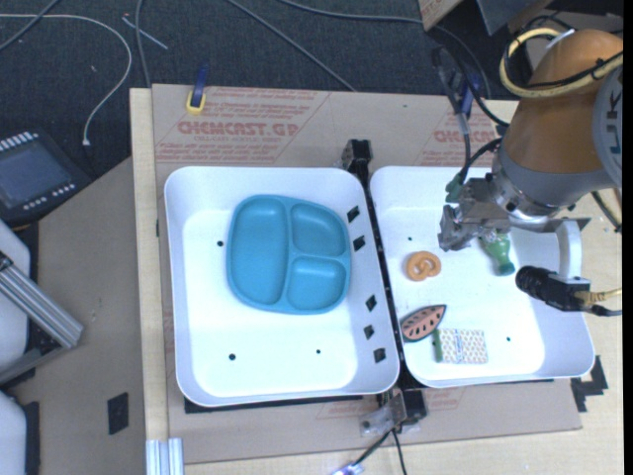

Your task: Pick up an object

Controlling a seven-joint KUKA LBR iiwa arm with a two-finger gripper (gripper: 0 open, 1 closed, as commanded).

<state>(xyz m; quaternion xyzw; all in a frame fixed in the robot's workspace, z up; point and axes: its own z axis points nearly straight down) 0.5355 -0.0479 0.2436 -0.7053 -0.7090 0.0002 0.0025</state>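
In the right bin (534,359) lie a small orange pretzel-like ring (423,265), an orange leaf-shaped piece with a green stem (424,322), a pale speckled square packet (463,346) and a green object (499,250). My gripper (457,234) hangs low over the right bin, just up and right of the orange ring and left of the green object. Nothing shows between its tips. The arm's orange band and wrist hide the bin's far right part.
The left bin (198,295) holds a blue divided plate (289,253). Black clips line the divider (371,265) between the bins. Cables trail across the dark floor behind the bench, and a cardboard sheet lies under both bins.
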